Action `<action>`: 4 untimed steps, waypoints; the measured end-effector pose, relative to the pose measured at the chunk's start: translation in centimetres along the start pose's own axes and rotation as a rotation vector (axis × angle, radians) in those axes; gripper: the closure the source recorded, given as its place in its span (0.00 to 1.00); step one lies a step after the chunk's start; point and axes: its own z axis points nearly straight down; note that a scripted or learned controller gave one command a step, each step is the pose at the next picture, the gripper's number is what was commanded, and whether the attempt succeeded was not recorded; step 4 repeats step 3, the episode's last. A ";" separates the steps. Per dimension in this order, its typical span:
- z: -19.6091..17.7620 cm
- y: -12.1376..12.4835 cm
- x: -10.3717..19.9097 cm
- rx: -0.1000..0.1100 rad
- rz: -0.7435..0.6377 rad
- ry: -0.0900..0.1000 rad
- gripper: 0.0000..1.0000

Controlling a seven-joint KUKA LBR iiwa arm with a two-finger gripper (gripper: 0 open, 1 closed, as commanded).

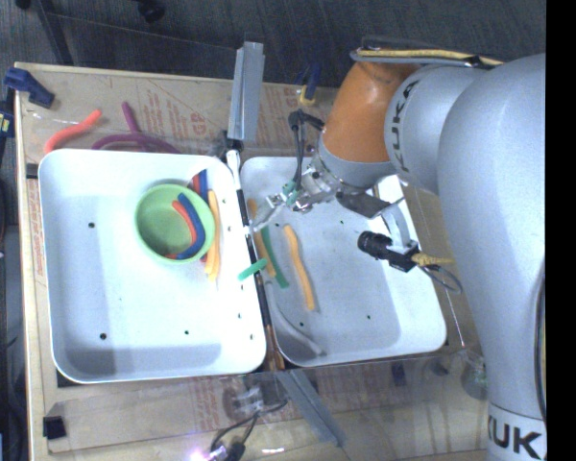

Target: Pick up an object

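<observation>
Objects for picking lie in the right bin [418,329]: an orange stick [300,268] and a green stick [272,260] near its left wall, side by side. The claw [290,196] hangs just above their upper ends; whether it is open or closed I cannot tell. The arm [432,113] bends in from the right, orange band [365,104] over the bin's far edge. The left bin [96,325] holds a green bowl [173,224].

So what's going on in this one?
A grey KUKA arm reaches in from the right over the right bin, its claw low near the bin's upper left corner. Just below it lie an orange stick and a green stick. I see nothing clearly held. The left bin holds a green bowl with coloured pieces at its edge.
</observation>
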 end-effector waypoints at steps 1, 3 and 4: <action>5.3 -5.1 -1.4 0.008 0.125 0.005 0.00; -7.0 -3.7 5.9 0.011 0.481 0.006 1.00; -7.0 -3.7 5.9 0.011 0.481 0.006 1.00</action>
